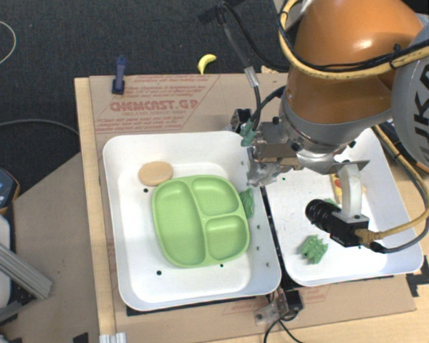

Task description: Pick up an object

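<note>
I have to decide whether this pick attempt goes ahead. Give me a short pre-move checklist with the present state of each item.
1. Objects available in the left bin: ok; a green divided tray and a tan round piece lie there.
2. Objects in the right bin: ok; a small green piece lies apart from the black part of the arm.
3. Gripper position: ok; it sits over the seam between the bins.
4. Anything held: cannot tell; the arm's wrist hides much of that spot.
5. Cable clear of the small green piece: ok.

Single fixed camera above the bench, looking down at a slant, framing both bins closely.
</note>
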`<action>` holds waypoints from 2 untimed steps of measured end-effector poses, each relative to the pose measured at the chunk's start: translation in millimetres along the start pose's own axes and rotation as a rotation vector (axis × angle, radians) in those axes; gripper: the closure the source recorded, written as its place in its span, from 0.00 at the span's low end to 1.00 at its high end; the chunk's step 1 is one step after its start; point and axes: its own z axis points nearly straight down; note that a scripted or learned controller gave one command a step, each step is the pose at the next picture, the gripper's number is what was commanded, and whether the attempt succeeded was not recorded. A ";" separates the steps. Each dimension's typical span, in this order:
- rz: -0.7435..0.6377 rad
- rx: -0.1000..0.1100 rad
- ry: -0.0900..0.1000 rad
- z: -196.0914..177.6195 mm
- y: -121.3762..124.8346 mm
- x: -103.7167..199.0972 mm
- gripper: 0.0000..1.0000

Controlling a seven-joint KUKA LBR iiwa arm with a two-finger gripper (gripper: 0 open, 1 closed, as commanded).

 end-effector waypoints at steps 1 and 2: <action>0.002 0.003 -0.002 -7.8 0.2 -1.1 1.00; 0.001 0.000 -0.002 -17.9 0.8 -0.7 1.00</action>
